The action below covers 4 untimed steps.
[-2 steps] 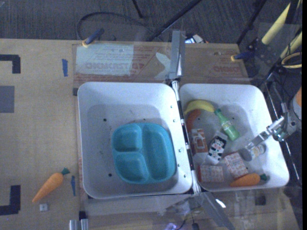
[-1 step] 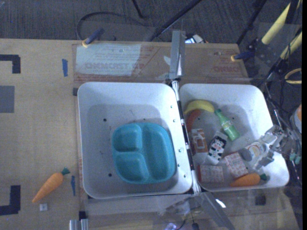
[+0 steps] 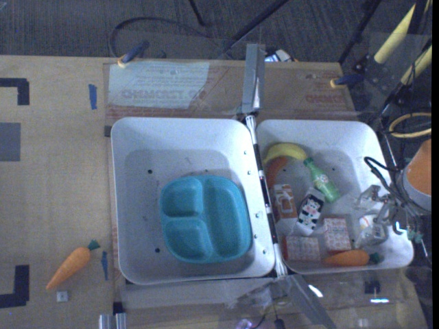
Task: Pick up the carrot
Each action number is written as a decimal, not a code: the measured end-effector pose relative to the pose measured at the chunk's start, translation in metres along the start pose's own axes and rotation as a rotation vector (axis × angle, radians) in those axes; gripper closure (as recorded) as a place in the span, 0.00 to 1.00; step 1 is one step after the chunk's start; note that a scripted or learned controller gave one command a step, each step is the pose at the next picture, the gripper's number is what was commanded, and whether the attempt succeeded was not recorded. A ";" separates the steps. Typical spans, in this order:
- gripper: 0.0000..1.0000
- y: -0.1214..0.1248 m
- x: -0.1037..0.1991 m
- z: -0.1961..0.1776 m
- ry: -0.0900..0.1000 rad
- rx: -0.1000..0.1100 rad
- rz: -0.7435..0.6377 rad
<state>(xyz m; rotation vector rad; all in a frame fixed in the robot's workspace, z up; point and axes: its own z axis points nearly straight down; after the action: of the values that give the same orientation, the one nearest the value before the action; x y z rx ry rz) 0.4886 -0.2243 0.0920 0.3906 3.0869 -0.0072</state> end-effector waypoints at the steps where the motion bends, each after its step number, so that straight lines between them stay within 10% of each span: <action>1: 1.00 0.000 0.001 -0.009 0.004 -0.002 0.003; 2: 1.00 0.058 -0.035 -0.126 0.024 0.000 0.111; 3: 1.00 0.058 -0.037 -0.137 0.017 -0.002 0.114; 4: 0.00 0.058 -0.037 -0.137 0.017 -0.002 0.113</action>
<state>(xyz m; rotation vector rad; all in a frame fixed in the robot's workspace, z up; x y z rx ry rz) 0.5349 -0.1763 0.2297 0.5679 3.0761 0.0017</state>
